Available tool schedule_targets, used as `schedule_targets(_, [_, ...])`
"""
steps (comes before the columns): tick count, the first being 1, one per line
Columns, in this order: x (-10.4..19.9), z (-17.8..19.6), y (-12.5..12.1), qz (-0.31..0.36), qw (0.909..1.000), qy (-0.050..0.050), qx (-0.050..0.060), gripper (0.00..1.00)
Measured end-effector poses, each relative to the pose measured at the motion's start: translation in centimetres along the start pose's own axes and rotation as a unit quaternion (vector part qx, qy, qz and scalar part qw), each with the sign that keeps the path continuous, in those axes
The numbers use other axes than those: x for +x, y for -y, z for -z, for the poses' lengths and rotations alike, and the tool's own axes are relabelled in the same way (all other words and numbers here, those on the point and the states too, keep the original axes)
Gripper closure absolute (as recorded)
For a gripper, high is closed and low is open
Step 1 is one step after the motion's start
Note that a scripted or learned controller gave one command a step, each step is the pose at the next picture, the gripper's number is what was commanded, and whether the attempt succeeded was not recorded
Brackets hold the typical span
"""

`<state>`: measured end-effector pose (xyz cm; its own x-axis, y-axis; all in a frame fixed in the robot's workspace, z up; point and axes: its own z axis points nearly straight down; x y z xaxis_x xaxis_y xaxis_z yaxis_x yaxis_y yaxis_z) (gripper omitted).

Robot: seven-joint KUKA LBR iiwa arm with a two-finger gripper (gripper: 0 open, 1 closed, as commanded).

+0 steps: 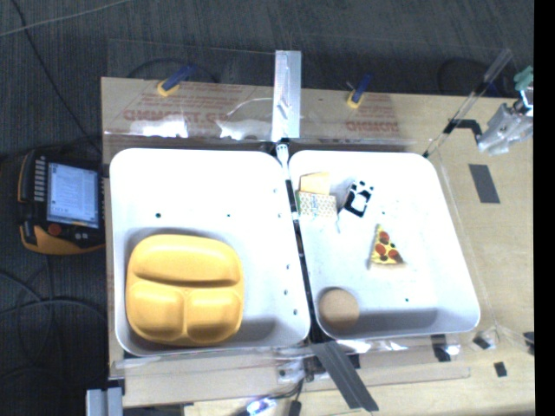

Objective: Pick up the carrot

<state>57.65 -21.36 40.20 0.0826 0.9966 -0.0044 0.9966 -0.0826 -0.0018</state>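
1. Dark carpet surrounds a wooden desk (503, 258) that carries two shallow white bins side by side, their inner walls touching along the middle.
2. The left bin (199, 180) holds one large yellow loaf-like block (184, 288), lying in its near-left part.
3. The right bin (434, 232) holds four small things, all apart from one another except the first two, which lie near each other.
4. A pale cheese-like block (316, 193) sits at the far-left wall, by the divider.
5. A black-and-white toy (359, 198) lies just to its right.
6. A pizza slice (385, 247) lies near the bin's middle.
7. A brown round piece (338, 306) rests in the near-left corner.
8. Which of these, if any, is the carrot cannot be told.
9. A handheld pendant (61, 202) with a lit screen lies on the carpet left of the desk.
10. A pale metal fitting (505, 130) stands at the desk's far-right edge.
11. Whether the hand is released or clenched cannot be told.
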Motion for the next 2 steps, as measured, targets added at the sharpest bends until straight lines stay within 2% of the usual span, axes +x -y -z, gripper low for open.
schedule_targets(1, [0.0,0.0,0.0,0.0,1.0,0.0,0.0,0.0])
schedule_targets(2, [1.1,-10.1,3.9,-0.128,0.9918,-0.002,0.001,0.0])
